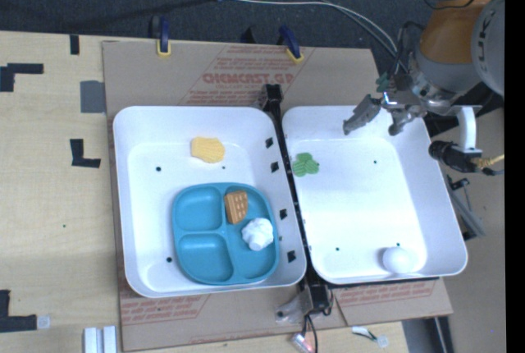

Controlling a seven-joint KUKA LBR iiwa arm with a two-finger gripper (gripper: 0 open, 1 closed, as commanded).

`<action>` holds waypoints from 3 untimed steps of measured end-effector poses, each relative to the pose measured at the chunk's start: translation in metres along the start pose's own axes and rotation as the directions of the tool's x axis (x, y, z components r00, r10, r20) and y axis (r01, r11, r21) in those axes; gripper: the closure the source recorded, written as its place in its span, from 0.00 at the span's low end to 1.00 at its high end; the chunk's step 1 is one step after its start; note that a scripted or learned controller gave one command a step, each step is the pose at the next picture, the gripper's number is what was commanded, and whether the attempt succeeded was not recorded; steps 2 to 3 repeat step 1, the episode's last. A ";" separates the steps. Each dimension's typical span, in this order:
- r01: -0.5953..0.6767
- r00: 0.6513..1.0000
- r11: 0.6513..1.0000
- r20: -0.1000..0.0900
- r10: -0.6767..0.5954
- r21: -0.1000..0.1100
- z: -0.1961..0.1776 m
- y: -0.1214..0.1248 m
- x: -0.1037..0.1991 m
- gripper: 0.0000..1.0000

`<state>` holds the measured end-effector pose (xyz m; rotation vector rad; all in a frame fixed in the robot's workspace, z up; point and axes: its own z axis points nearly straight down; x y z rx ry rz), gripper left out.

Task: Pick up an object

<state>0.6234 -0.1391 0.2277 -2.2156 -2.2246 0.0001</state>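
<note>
Two white bins sit side by side on the desk, and the pincer (379,119) hangs wide apart with nothing in it over the far end of the right bin (426,204). Nearest to it is a small green lump (306,165), lying by that bin's left wall; it looks crinkled and soft, probably light, and I'd guess it would squash rather than slip if pinched across its middle. A white ball (399,259) rests in the near corner, smooth and round, likely to roll off the fingers unless caught dead centre. Over in the left bin (131,179), a blue divided tray (197,249) of glossy plastic holds a ridged tan biscuit (236,205) and a white fluffy clump (257,233); a yellow piece (208,149) lies flat beyond it.
</note>
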 end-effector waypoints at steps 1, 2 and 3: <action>-0.076 0.997 0.997 0.001 0.076 -0.001 0.013 0.003 0.005 0.00; -0.076 0.997 0.997 0.001 0.076 -0.001 0.013 0.003 0.005 0.00; -0.076 0.997 0.997 0.001 0.076 -0.001 0.013 0.003 0.005 0.00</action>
